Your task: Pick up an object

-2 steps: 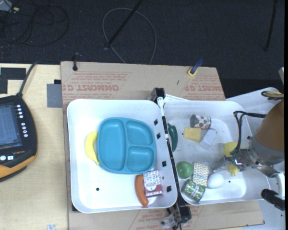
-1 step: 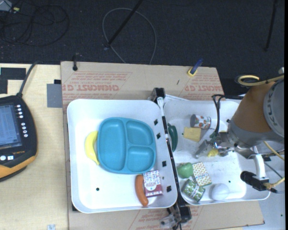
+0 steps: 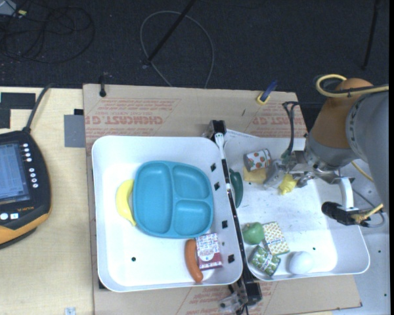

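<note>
My gripper reaches down into the upper middle of the right bin, below the arm's orange band. A small yellow object lies right at the gripper's tip; whether it is gripped I cannot tell. Just left of the gripper sit a small patterned box and a yellow piece. At the bin's front lie a green apple, a patterned packet, a green packet and a white egg.
The left bin holds a blue divided tray, a yellow banana, a red carton and an orange sausage. A dark green item leans at the divider. A teach pendant lies at the left.
</note>
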